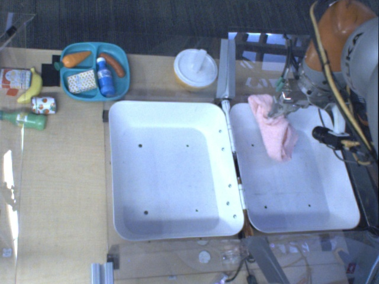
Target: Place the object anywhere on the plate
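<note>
A soft, rumpled pink cloth (273, 132) lay in the right-hand shallow white plastic bin (302, 200), near its back edge, draped in loose folds. The metal pincer (283, 106) pressed down at the cloth's upper part; whether it was clenched or released could not be told. The grey arm with its orange band (337, 25) reached in from the right, wrist bent downward. The left white bin (172, 170) sat beside it. Behind it on the pale wooden table (53, 188), a teal sectioned plate (95, 71) held toy food.
</note>
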You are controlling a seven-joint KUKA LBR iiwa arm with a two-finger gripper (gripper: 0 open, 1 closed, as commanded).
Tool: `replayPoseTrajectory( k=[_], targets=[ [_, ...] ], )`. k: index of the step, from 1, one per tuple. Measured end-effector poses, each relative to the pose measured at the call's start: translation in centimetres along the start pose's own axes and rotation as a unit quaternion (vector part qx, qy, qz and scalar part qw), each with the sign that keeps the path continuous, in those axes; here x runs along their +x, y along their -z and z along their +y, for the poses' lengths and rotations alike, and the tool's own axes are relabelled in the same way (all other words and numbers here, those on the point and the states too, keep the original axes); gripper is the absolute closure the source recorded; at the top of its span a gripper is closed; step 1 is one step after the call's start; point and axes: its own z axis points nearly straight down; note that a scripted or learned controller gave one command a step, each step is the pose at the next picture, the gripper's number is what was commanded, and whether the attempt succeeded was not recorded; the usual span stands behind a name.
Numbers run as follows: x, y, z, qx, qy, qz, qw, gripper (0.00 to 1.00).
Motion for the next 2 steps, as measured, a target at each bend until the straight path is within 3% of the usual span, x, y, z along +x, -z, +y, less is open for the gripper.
replayPoseTrajectory(
  k=[1, 2],
  targets=[
    [0.2, 2.5, 0.0, -0.001, 0.004, 0.0, 1.0, 1.0],
    [5.7, 1.4, 0.1, 0.0, 0.205, 0.001, 0.9787, 1.0]
  ],
)
